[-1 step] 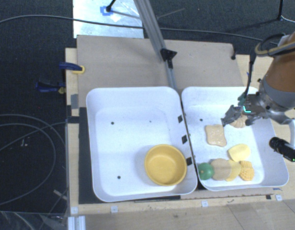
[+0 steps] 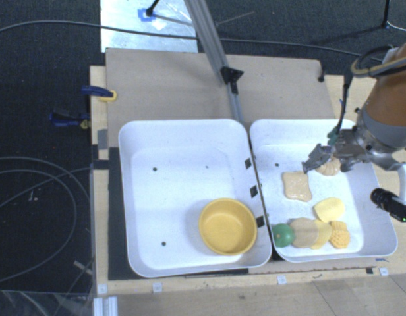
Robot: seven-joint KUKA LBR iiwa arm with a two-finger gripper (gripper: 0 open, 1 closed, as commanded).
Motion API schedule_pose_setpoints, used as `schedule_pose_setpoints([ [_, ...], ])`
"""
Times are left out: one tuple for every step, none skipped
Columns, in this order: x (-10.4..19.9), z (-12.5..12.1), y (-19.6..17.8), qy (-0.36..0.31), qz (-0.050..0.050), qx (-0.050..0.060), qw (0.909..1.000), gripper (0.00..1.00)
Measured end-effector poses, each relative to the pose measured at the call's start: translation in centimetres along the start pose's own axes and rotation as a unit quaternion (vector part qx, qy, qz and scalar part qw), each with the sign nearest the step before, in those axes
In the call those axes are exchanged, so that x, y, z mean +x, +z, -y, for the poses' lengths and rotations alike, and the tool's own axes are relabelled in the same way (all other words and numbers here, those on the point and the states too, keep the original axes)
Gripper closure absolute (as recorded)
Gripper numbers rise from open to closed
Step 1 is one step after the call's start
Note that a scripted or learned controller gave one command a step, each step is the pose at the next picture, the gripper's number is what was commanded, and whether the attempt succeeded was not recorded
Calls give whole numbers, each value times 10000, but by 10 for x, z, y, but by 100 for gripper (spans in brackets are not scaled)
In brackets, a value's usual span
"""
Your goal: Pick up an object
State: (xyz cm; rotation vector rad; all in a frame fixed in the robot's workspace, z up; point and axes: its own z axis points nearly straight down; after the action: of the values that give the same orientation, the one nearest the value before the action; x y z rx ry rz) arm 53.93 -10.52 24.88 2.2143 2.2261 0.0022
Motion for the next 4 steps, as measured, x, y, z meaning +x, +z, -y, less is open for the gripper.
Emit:
schedule_pose_setpoints([
  [6,3,61,18,-5,31,10000,0],
  [3,0,122,23,-4,32,10000,0],
  [3,-1,158,22,8,-10,10000,0],
  [2,-3,144,30,15,-38,10000,100],
])
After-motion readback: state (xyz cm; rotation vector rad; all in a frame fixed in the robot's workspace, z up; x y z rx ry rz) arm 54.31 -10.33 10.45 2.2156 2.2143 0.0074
